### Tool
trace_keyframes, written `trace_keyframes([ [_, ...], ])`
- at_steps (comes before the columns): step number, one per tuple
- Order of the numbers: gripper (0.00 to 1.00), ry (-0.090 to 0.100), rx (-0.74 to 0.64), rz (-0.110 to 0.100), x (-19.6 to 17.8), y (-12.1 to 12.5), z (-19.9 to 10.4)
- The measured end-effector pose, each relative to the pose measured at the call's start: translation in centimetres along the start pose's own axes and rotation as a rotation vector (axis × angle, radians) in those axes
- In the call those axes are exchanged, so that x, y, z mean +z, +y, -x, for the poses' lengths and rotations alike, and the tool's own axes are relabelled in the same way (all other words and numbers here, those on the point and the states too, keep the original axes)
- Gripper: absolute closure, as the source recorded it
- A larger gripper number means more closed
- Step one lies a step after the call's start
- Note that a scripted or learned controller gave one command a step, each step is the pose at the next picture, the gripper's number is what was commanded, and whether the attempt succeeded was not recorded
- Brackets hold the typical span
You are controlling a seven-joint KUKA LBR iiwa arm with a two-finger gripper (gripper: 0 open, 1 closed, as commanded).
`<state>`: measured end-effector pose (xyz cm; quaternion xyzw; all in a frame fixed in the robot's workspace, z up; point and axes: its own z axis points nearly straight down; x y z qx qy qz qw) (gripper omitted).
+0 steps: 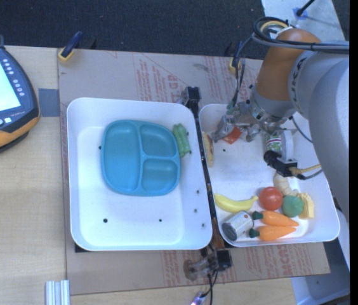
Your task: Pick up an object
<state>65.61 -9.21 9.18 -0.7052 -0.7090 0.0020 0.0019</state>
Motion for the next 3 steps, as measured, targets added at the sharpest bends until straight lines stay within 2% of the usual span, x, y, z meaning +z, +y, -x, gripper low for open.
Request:
trace_keyframes([
  [1,1.00,0.003,-0.002,-0.011,-1.0,-0.2,0.0],
  [2,1.00,0.000,-0.001,0.001,-10.0,-9.1,-5.1],
  [3,1.00,0.000,0.001,0.002,-14.3,-7.4,-9.4],
])
